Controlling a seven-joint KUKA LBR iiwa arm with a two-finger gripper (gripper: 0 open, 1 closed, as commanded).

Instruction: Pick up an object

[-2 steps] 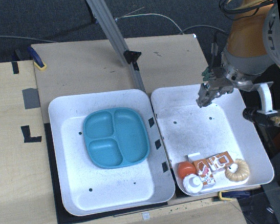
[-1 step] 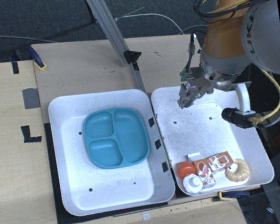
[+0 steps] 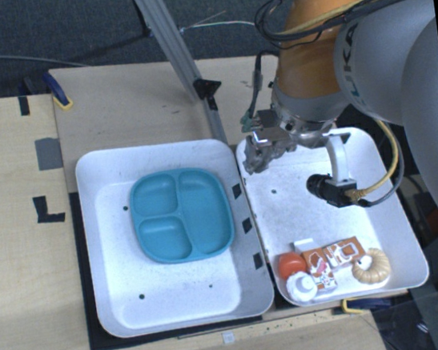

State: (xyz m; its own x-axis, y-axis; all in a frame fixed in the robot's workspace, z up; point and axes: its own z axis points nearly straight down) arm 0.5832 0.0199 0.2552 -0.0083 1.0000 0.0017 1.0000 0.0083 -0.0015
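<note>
the gripper [image 3: 258, 155] hangs over the far left corner of the right bin [image 3: 390, 186], close to the wall it shares with the left bin [image 3: 97, 228]. it is seen almost from above, a small dark metal cluster under the wrist, and whether the fingers are open or closed cannot be told from this angle. nothing shows between them, and whether they touch the bin floor cannot be told either.

the things to pick lie at the near end of the right bin, well apart from the gripper, with bare speckled floor between. they sit bunched together: an orange ball [image 3: 290, 264] at the left, a white cap-like piece [image 3: 302, 286] just below it, a red and white packet [image 3: 332, 261] in the middle with a small white tag [image 3: 303, 245] at its upper left corner, and a tan ring [image 3: 372, 267], like a small doughnut, at the right, touching the packet's edge.

the left bin holds a teal tray [image 3: 182, 214] with three compartments, lying flat towards its far side.

a black fitting [image 3: 330, 188] with a yellow cable hangs from the arm [image 3: 362, 45] over the middle of the right bin.
</note>
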